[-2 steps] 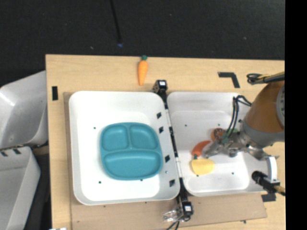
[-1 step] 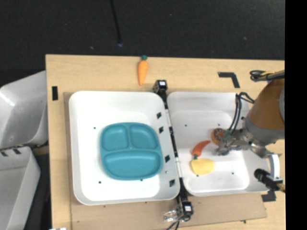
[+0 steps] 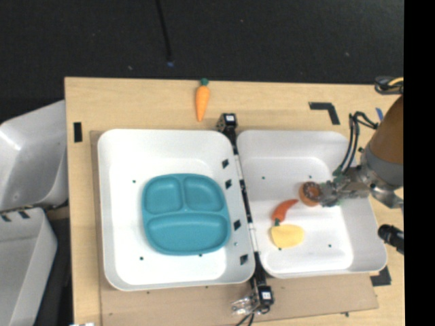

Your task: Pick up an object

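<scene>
Pale wooden bench (image 3: 149,100) (dark floor behind) bears two white plastic bins (image 3: 115,263); grey gripper (image 3: 319,194) touches a small brown round object (image 3: 310,193), grip unclear; no writing legible.

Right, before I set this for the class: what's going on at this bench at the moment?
A grey robot arm reaches in over the right bin, its pincer low beside a small brown round object. Just below lie a red chilli-like piece and a yellow piece. The left bin holds a blue divided plate, and a toy carrot lies on the wooden bench behind the bins.
</scene>
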`<move>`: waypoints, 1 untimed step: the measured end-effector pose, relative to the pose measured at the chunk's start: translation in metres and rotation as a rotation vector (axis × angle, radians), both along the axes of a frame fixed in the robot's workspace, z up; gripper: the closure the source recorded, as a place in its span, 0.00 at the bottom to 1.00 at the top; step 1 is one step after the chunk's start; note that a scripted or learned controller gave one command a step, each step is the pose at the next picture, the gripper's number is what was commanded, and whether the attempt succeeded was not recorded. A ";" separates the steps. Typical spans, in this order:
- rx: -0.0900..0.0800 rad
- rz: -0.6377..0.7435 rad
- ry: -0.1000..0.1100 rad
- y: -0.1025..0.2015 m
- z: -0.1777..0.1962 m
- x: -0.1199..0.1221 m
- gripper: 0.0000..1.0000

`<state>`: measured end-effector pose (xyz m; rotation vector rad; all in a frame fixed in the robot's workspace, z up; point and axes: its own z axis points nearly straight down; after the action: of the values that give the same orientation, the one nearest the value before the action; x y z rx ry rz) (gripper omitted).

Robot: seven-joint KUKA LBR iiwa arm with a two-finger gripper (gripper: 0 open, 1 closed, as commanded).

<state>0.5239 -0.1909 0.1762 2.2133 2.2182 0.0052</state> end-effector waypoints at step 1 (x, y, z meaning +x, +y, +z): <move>0.000 0.001 0.001 -0.002 0.045 0.006 1.00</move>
<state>0.5298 -0.1925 0.2207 2.2132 2.2198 0.0041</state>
